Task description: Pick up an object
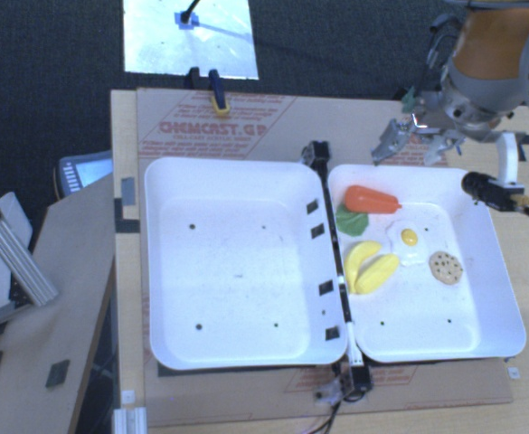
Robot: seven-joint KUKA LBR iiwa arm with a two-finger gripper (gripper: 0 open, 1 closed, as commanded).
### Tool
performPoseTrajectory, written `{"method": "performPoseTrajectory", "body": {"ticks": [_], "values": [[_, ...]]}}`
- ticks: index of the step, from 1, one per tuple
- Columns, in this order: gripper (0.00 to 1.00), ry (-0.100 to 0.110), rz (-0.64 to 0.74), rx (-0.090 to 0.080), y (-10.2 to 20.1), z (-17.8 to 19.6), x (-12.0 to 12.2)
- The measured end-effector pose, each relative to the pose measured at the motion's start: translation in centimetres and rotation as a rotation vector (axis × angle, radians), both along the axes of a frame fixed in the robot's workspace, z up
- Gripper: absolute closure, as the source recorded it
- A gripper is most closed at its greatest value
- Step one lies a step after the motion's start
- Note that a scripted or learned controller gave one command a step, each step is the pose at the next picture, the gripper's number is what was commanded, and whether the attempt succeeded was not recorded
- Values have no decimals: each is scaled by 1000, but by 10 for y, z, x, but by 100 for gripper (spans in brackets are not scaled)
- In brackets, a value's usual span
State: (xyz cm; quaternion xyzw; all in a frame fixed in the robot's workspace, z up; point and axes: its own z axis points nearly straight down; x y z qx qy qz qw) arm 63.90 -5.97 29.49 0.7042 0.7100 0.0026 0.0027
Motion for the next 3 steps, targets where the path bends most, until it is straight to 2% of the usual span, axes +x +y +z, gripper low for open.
{"method": "performPoseTrajectory", "body": {"ticks": [1,2,3], "values": [[0,-1,4,3,83,40,28],[100,1,1,-1,77,49,27],[100,6,-2,2,91,73,-28]]}}
